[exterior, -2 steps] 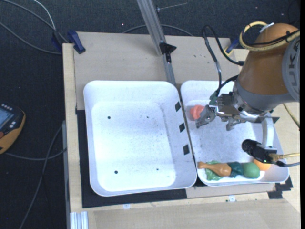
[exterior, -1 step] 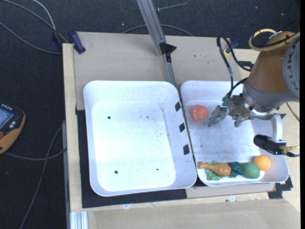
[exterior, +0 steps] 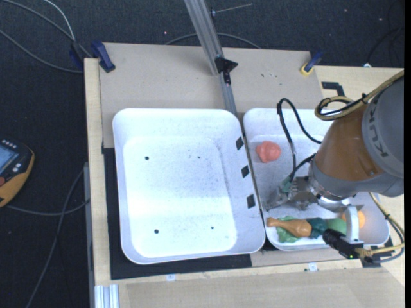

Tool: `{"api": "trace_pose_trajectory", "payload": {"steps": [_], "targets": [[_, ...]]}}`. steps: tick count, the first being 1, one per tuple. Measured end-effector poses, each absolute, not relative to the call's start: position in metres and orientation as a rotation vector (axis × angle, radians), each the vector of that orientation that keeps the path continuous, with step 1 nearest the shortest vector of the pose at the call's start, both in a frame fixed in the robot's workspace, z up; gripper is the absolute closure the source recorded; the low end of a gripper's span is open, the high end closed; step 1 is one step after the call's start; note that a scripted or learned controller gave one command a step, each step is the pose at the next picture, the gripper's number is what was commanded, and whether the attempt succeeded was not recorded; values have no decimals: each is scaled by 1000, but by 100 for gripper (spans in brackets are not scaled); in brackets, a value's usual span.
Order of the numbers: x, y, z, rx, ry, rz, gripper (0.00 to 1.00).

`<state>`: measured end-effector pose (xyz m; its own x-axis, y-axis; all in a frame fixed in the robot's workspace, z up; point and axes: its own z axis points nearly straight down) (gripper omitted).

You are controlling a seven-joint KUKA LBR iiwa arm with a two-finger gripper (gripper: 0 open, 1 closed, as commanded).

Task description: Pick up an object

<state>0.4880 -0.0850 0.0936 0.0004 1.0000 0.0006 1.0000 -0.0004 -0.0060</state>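
1. The grey KUKA arm with its orange band (exterior: 350,149) is reaching in from the right edge of the frame and bending down over the right-hand shallow white bin (exterior: 257,122).
2. The two-finger metal gripper (exterior: 287,194) is hanging low in the middle of that bin, pointing toward the frame's left; whether it is released or clenched cannot be told, and nothing is showing between its tips.
3. A small pink rounded lump (exterior: 269,151) is lying in the upper part of the right bin, above the gripper and apart from it.
4. A tan drumstick-shaped toy (exterior: 289,224) is lying along the bin's lower edge, just below the gripper, touching a green leafy toy (exterior: 307,230).
5. An orange rounded piece (exterior: 360,219) is sitting at the lower right, partly behind the wrist.
6. The left-hand wide white bin (exterior: 180,185) is sitting beside it, filling the centre left.
7. A black cable (exterior: 287,124) is looping over the right bin's upper part.
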Motion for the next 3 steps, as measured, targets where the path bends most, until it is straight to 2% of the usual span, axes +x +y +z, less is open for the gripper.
{"api": "trace_pose_trajectory", "payload": {"steps": [1,2,3], "targets": [[500,11,191,-2213,-2234,-13,0],[499,6,198,-2221,-2223,-2,100],[481,39,230,-2219,-2225,-4,100]]}}
